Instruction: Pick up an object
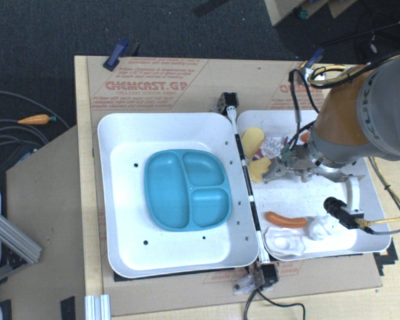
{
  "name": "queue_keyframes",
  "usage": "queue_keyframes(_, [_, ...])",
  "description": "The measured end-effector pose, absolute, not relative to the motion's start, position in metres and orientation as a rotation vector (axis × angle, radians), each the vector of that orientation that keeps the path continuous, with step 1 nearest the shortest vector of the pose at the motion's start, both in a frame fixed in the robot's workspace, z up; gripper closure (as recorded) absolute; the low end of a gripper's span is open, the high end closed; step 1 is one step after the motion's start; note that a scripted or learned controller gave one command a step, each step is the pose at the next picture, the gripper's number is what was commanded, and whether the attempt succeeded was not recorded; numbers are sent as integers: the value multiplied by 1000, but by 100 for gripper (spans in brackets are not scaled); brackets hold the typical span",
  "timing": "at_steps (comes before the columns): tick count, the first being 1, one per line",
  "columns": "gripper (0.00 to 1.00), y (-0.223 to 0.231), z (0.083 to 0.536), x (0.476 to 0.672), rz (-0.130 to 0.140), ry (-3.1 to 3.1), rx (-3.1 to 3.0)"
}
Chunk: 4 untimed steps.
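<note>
- Bench point(187, 79): brown board with red lettering, carrying two shallow white bins side by side.
- Left bin point(120, 135): holds one blue divided plate point(187, 189) with three compartments, lying flat near the bin's centre.
- Right bin point(280, 120): holds several small objects and the arm's working end.
- Arm point(360, 112): grey body with the orange band above the wrist, entering from the right and reaching down over the upper middle of the right bin.
- Gripper point(280, 169): low in the right bin, near its left wall, pointing toward the divider between the bins. Whether the pincer is spread or closed cannot be told from this angle, nor whether anything is in it.
- Yellow object point(253, 139): pale yellow, rounded, against the right bin's left wall, just above the gripper.
- Second yellow piece point(259, 170): just beside the gripper tip, on its left; contact cannot be confirmed.
- Crinkled wrapper-like item point(275, 145): between the yellow object and the arm's wrist; details too small to read.
- Orange sausage-shaped object point(287, 219): lying flat in the lower part of the right bin, well apart from the gripper.
- White objects point(287, 242): in the near-left corner of the right bin, just below the orange one.
- Black cabling point(300, 105): runs along the arm.
</note>
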State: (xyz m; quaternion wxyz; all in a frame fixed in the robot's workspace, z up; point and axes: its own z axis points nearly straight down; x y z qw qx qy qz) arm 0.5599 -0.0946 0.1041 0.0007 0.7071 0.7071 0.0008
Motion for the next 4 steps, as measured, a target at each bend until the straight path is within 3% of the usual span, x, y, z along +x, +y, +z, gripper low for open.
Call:
queue_keyframes(1, [0, -95, 84, 648, -2, 2224, 2223])
queue_keyframes(2, [100, -95, 95, 649, -3, 2224, 2219])
queue_keyframes(3, [100, -32, 237, 651, 4, 2223, 2217])
queue_keyframes(4, [100, 21, 242, 581, -1, 2225, 2222])
